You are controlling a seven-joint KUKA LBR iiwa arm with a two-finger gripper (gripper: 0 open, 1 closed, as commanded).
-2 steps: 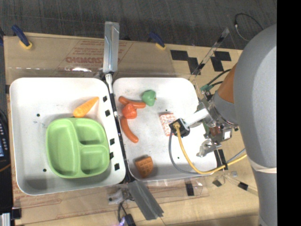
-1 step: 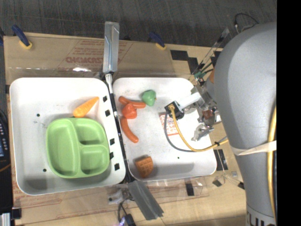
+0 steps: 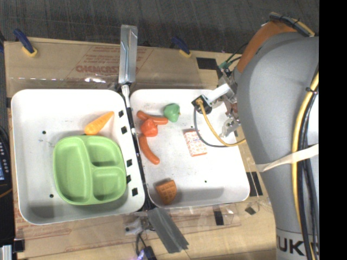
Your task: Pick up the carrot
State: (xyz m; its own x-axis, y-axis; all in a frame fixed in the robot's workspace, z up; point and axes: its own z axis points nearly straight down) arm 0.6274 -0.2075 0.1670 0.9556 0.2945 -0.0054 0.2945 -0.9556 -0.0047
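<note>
Carrot is lying in the left bin, just beside the upper edge of the green divided plate, with its pointed end toward the divider between the bins. The gripper is over the right side of the right bin, well apart from the carrot, and I cannot tell from this angle if it is spread or pressed together (the big grey arm hides much of it). I judge the task is at its beginning: nothing is grasped, and the whole reach, grip and lift are left.
</note>
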